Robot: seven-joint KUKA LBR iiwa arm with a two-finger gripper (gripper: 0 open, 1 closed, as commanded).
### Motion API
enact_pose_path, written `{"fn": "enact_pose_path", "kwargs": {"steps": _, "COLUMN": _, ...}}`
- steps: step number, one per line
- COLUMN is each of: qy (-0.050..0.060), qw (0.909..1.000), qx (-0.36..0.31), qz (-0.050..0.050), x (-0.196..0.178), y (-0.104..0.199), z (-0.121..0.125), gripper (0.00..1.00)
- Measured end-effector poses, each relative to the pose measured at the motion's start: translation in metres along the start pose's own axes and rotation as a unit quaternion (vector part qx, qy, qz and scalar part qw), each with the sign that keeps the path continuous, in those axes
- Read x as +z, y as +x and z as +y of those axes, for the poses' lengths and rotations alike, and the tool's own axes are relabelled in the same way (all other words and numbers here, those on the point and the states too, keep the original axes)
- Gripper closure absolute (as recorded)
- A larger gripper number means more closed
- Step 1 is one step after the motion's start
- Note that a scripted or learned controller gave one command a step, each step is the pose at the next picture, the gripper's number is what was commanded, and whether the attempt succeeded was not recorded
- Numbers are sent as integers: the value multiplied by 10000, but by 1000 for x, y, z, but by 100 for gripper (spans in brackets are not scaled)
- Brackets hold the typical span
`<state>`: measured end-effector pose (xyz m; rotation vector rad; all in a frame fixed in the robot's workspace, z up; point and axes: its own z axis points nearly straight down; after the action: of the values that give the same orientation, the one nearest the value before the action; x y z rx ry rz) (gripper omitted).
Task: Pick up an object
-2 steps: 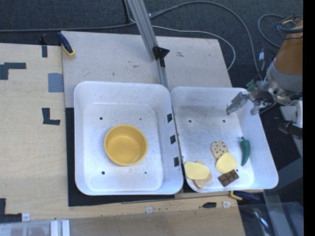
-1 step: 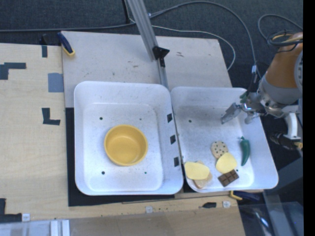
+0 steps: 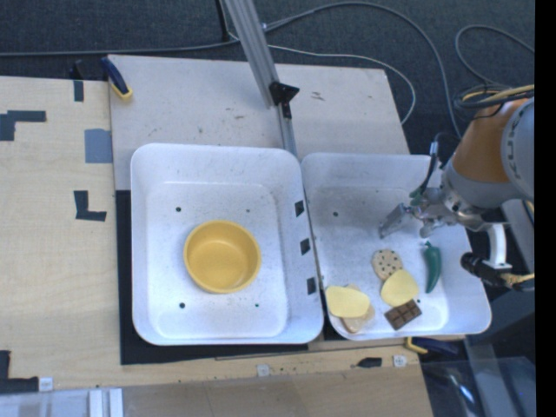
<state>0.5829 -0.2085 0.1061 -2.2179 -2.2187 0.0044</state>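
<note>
Pincer sits low in the right bin, roughly mid-bin, fingers pointing toward the bin's left wall. Fingers look slightly spread, nothing between them. Grey arm with orange band comes in over the bin's right rim.

Nearest pickable things are all toward the bin's near edge from the pincer. Green pepper lies just beside the wrist, on the near-right side of the pincer, not touching the fingers; long axis runs roughly far-to-near along the bin's right wall, stem end toward the far side, tip toward the near edge. Round brown cookie lies flat, near the pincer on its near side, apart from it. Yellow chip overlaps the cookie's near edge. Dark brown chocolate block touches the chip's near side, tilted, close to the bin's near rim. Second yellow piece sits at the near-left corner of the right bin, partly on top of a pale tan item.

Nothing stands between the pincer and the cookie or pepper.

Left bin holds a yellow bowl, upright, around its centre, well apart from the pincer. Metal pole slants down to the gap between bins at the far side of the bench.
</note>
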Motion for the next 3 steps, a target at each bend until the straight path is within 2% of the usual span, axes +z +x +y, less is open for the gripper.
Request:
{"fn": "enact_pose_path", "kwargs": {"steps": 1, "qy": -23, "qw": 10000, "qx": -4, "qz": -7, "x": -13, "y": 0, "z": 1, "gripper": 100}}
{"fn": "enact_pose_path", "kwargs": {"steps": 3, "qy": -37, "qw": 10000, "qx": -1, "qz": -9, "x": -97, "y": 1, "z": 7, "gripper": 100}}
